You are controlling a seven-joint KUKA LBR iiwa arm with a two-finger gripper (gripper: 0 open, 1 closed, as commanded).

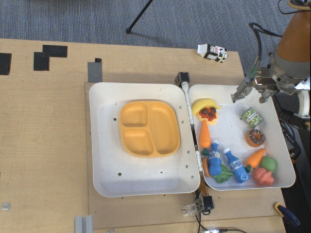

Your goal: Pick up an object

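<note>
Hovering above the far edge of the right bin (282, 144), the gripper (250, 94) hangs with its fingers spread and nothing between them, seemingly poised to drop onto a toy; just below it lies a small green patterned block (251, 116); beyond that a glazed doughnut (255, 138), smooth plastic carrots (205, 135) and blue bottles (235, 165) crowd together; well to its left, an orange divided plate (147, 128) sits alone in the left bin (104, 144).
</note>
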